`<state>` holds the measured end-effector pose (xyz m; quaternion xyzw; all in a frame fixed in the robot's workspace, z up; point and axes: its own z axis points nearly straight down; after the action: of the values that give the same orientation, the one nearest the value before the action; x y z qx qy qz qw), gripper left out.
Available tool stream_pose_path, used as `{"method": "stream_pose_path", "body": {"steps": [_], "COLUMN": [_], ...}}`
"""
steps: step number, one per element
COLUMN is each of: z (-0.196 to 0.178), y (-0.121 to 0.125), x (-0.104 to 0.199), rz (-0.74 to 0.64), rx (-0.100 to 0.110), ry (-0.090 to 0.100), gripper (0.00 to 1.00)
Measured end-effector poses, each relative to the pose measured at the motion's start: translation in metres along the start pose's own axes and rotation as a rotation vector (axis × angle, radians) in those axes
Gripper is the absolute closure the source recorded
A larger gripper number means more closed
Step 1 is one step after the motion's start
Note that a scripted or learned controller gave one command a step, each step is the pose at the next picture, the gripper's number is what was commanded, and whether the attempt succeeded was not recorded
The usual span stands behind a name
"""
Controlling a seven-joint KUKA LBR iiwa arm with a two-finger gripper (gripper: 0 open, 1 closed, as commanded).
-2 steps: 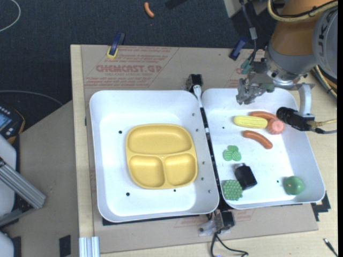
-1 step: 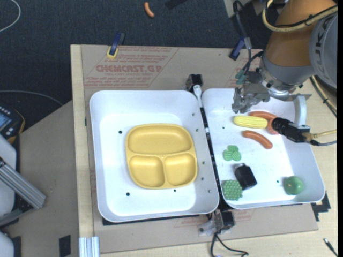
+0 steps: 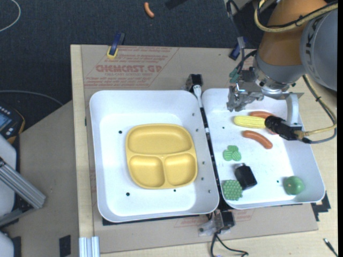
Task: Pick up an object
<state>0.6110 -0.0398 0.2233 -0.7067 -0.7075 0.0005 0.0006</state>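
Observation:
My gripper (image 3: pixel 235 104) hangs over the far left corner of the right bin (image 3: pixel 305 159), with nothing seen held in it. Just to its right lies a yellow corn cob (image 3: pixel 250 122), with a red sausage (image 3: pixel 261 114) behind it and a second red sausage (image 3: pixel 257 138) in front. Nearer the front of the bin are a small green leafy piece (image 3: pixel 231 154), a black block (image 3: pixel 245 176), a green knobbly piece (image 3: pixel 231 189) and a green ball (image 3: pixel 293 184).
The left bin (image 3: pixel 107 143) holds a yellow divided plate (image 3: pixel 161 155). A black clip (image 3: pixel 194 81) sits at the far end of the ridge between the bins. The arm's orange band (image 3: pixel 292 20) looms over the right bin's far side.

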Motion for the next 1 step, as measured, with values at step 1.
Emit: {"method": "stream_pose_path", "body": {"steps": [1], "z": [0.0046], "y": [-0.0055], "x": [-0.0158], "rz": [0.003], "rx": [0.003], "ry": [0.000], "gripper": [1.00]}}
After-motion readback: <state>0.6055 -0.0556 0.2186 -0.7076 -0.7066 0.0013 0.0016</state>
